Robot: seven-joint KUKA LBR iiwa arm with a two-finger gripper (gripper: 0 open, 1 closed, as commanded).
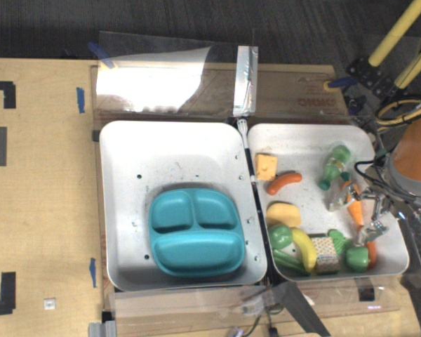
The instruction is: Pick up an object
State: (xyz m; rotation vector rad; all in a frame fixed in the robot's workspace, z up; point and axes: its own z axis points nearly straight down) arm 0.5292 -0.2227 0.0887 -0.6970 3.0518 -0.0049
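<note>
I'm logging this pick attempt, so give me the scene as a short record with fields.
left bin: teal divided plate
right bin: toy food pile
back of right bin: cheese wedge, sausage, green bottle
front of right bin: banana, green pepper
gripper: low over right bin's right side, beside a carrot

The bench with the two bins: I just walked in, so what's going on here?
A robot arm reaches in over the right bin, its gripper low among toy foods: a banana, a cheese wedge, a sausage. I can't see anything held. The left bin holds a teal divided plate.
</note>
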